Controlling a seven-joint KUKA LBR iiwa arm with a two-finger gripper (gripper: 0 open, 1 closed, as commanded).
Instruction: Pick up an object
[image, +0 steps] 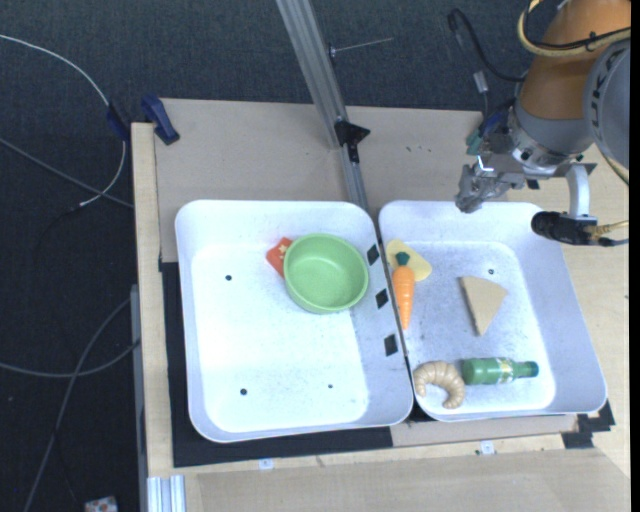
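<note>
While we see the gripper (474, 196) over the right bin's (560, 300) far rim, we can't tell its finger state. Inside that bin: carrot (403, 290) at left wall, croissant (441, 383) & green bottle (497, 372) near front; label unreadable.

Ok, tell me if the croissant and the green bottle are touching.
Touching. The camera view shows the green bottle's base end pressed against the croissant's upper curve, with no white bin floor visible between them.

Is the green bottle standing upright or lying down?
Lying down: the green bottle rests on its side in the right bin, beside the croissant.
</note>
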